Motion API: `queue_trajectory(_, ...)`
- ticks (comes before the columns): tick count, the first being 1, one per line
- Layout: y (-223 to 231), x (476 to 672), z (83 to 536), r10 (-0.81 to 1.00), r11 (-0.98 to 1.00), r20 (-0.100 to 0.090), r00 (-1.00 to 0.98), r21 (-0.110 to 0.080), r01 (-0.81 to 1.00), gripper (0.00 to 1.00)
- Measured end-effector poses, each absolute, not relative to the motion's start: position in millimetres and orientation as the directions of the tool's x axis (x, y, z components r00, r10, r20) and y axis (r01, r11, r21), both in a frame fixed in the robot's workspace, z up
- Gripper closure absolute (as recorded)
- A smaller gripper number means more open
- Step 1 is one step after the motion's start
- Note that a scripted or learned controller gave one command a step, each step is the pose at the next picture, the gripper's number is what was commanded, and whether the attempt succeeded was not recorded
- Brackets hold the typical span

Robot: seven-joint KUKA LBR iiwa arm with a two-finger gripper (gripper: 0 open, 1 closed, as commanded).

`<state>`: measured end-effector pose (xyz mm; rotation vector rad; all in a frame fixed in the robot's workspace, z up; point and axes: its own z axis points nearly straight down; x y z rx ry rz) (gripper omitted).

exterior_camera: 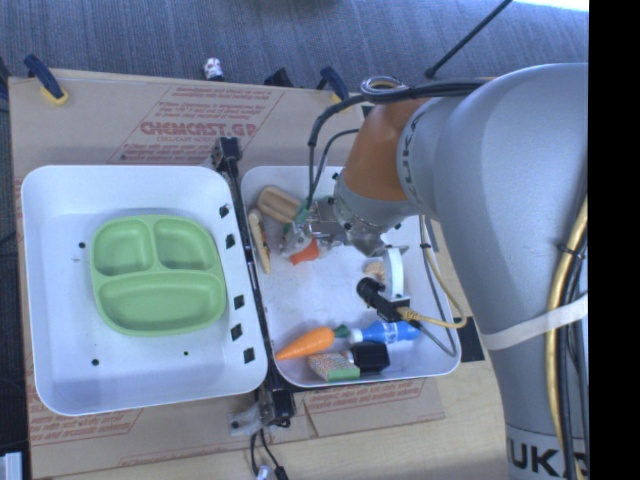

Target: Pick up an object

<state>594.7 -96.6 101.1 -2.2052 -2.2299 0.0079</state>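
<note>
The carrot (306,343) lies left-right, tip pointing left; the hand's (305,233) state can't be told

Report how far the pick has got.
Done: the arm has reached into the right bin, with the claw low at its upper left, beside a small orange piece and a wooden block. In hand: nothing can be seen gripped. Left: securing and lifting an object. The carrot and blue marker lie near the front wall; the green divided plate sits in the left bin.
</note>
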Motion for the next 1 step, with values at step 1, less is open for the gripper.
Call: queue_trajectory(1,-40.4,615.9,192.2,1.000,0.006,0.001,-0.006,-0.002,1.000,1.00)
